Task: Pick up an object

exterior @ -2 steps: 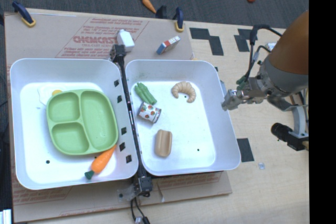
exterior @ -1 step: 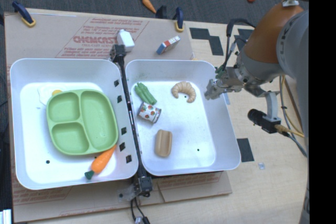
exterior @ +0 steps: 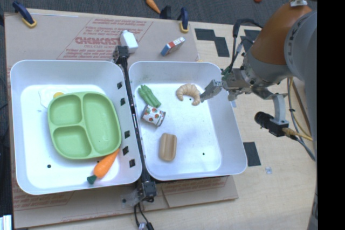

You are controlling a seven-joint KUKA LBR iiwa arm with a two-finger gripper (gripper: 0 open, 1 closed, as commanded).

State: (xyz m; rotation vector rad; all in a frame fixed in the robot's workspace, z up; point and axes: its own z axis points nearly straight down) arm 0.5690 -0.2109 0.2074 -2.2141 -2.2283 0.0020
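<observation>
Nothing has been lifted yet, so the whole pick remains to be done. The gripper [exterior: 206, 93] sits low in the right bin [exterior: 229, 132], near its 2 o'clock corner, with its tip just beside the croissant [exterior: 187, 92], on that pastry's 3 o'clock side. Whether the tip touches it, and whether the end effector is spread or closed, I cannot tell from this slanted view; nothing can be seen clamped in it. By my judgement the croissant is the likely target, being the nearest thing. It is a pale tan, curved toy pastry lying flat on the bin floor at about 12 o'clock of the bin's middle, its ends curling downward. Also in this bin lie a green pea pod [exterior: 149, 95] at 10 o'clock, a small printed can [exterior: 153, 115] on its side below that, and a bread roll [exterior: 167, 146] toward 6 o'clock.
</observation>
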